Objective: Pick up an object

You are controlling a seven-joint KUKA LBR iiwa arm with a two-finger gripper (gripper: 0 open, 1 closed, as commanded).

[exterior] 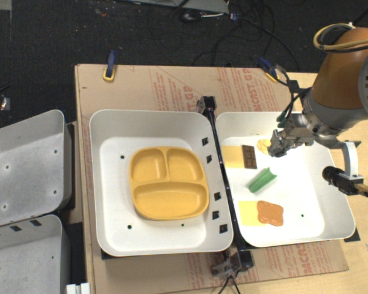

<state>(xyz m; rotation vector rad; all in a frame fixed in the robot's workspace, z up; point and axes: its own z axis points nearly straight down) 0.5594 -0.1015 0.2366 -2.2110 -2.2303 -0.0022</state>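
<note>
The end effector (276, 147) hangs low in the right bin (331, 225); whether it grips anything cannot be told. Just beside it lies a yellow piece (263, 146), a green block (262, 180) below-left.

- A tan, board-topped bench (147, 87) fills the middle of the view, printed with faded red lettering, standing on a dark floor (43, 35).
- Two shallow white bins rest directly on the bench, side by side and touching along a black seam.
- The left bin (104, 164) sits near the bench's centre; the right bin (331, 219) reaches toward the bench's right edge.
- A blue-and-yellow clamp (110, 66) grips the bench's far edge at the left; a second clamp (269, 69) grips the far edge toward the right.
- Bare board shows along the far side and the near right corner.
</note>
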